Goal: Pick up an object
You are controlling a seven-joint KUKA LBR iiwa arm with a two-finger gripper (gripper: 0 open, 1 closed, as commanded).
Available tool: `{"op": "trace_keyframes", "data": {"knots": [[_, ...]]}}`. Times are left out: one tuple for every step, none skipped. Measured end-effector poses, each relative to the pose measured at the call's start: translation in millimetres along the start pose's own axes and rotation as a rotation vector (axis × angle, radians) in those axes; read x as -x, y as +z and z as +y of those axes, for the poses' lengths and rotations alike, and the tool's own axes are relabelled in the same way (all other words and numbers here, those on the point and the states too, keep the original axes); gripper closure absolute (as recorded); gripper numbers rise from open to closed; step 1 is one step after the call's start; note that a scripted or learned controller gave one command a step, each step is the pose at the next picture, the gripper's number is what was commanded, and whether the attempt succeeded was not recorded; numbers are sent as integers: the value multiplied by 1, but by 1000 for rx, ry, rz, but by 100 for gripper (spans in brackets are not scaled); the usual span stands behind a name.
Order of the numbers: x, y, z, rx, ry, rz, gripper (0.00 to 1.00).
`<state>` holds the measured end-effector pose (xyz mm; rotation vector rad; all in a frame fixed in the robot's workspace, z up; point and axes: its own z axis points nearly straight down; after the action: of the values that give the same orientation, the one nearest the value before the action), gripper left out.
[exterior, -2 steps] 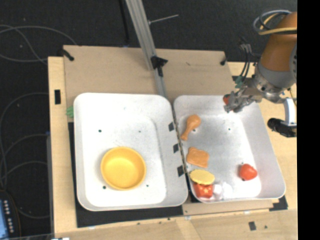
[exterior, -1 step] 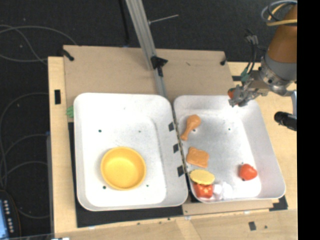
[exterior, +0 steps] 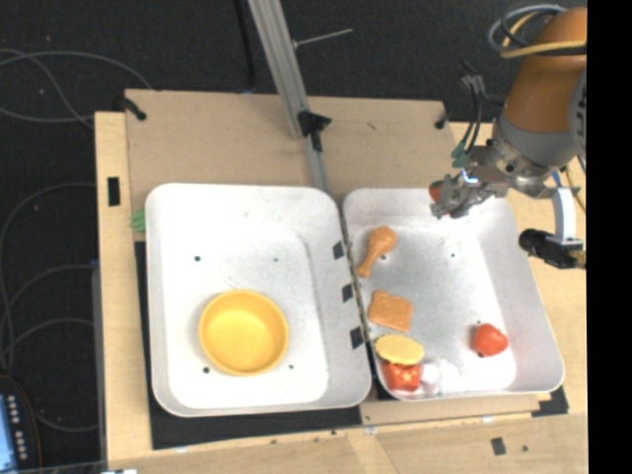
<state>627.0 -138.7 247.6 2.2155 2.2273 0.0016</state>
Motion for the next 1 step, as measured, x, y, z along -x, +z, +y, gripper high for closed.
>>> {"op": "trace_keyframes", "data": {"knots": [[-54, 7, -17, 0, 1, 0, 100]]}}
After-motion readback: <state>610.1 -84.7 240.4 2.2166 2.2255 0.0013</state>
